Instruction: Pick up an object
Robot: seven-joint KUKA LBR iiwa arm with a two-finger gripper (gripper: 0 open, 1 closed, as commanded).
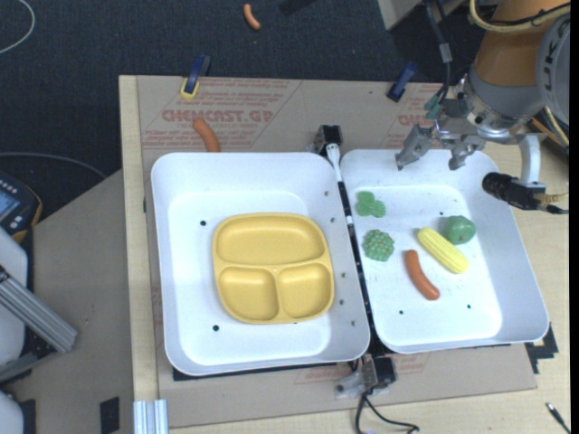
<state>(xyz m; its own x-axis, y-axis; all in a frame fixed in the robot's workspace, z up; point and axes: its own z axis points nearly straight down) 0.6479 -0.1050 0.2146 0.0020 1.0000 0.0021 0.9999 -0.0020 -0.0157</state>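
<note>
You have the gripper hanging over the far rim of the right bin, its jaws spread apart and grasping nothing. Every candidate lies nearer to you than the jaws. The corn cob sits in the middle of that bin, its long axis running from far-left to near-right, with the green pepper touching its far-right side. The sausage lies just near-left of the corn, roughly parallel to it. Two green broccoli pieces rest by the left wall. The arm reaches in from the far right, wrist pointing down. Judging from this, the move needed is a descent toward the near side.
</note>
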